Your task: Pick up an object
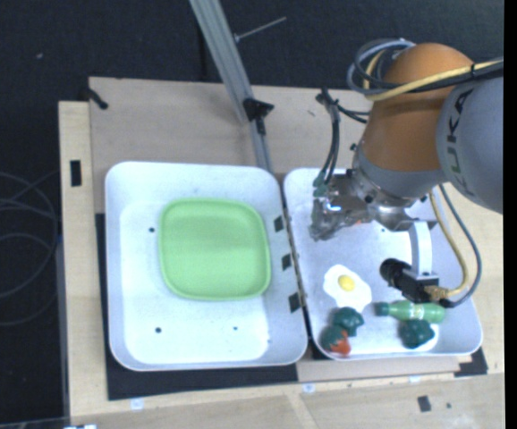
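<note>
My gripper (324, 225) hangs over the upper left part of the right bin (460, 315), close to the divider between the bins. A toy fried egg (346, 283) lies just below it, apart from it. Along the bin's front edge sit a green broccoli piece (349, 320), a small red and green piece (336, 340), a green bottle (411, 311) lying on its side, and a dark green lump (415, 332). Nothing shows between the gripper's tips.
A light green square plate (216, 248) lies in the middle of the left bin (133, 329). A grey pole (227, 56) slants up from the bins' far edge. The arm's orange and grey body covers the right bin's far right.
</note>
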Available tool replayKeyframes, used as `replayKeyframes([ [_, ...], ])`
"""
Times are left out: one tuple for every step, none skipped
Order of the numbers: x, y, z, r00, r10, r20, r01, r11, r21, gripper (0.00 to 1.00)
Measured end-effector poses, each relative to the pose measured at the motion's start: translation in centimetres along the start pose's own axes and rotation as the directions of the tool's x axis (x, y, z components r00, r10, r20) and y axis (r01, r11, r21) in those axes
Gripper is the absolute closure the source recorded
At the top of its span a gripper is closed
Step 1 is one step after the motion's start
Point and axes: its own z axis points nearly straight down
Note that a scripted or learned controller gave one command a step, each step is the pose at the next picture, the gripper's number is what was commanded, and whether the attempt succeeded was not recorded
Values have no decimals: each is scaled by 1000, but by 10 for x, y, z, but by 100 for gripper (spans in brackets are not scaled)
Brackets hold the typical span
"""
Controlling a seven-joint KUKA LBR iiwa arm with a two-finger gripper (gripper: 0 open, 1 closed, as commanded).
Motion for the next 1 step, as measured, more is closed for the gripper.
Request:
replayKeyframes([
  [59, -16, 7, 1000, -1, 0, 1, 1000, 1, 100],
])
